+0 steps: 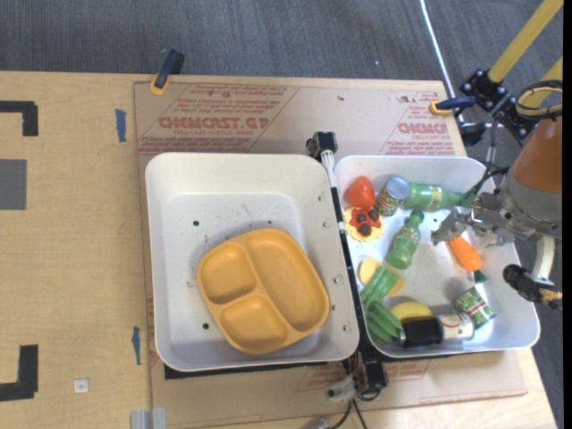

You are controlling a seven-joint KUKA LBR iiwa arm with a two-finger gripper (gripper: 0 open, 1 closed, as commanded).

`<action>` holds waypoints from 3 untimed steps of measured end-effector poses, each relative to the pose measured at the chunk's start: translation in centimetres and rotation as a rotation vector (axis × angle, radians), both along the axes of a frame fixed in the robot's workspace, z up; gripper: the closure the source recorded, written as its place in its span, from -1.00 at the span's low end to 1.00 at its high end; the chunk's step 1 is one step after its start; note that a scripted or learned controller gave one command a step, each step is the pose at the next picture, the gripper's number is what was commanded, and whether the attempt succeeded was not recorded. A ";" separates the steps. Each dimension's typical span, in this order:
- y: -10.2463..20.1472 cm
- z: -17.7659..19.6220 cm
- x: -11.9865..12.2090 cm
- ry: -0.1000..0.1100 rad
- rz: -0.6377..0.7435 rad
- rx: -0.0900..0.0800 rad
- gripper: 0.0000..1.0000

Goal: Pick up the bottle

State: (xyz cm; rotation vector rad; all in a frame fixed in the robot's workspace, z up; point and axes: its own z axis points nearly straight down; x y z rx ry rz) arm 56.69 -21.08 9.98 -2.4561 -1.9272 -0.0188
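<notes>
A green bottle (403, 242) is lying tilted near the middle of the right bin (523, 329), among a red pepper (359, 191), a carrot (465, 253), cans and other small items. The end effector (465, 224) is hovering just right of it over the carrot; its grip cannot be told. A yellow tray (262, 290) is sitting in the left bin (170, 239) on the tabletop (71, 239).
</notes>
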 end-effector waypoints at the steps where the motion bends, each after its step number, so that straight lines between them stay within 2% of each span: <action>1: 7.7 -1.0 1.1 -0.012 -0.104 -0.026 -1.00; 2: 10.7 -1.1 8.4 -0.008 -0.149 -0.028 -1.00; 3: 10.9 -1.0 3.2 -0.011 -0.265 -0.025 -1.00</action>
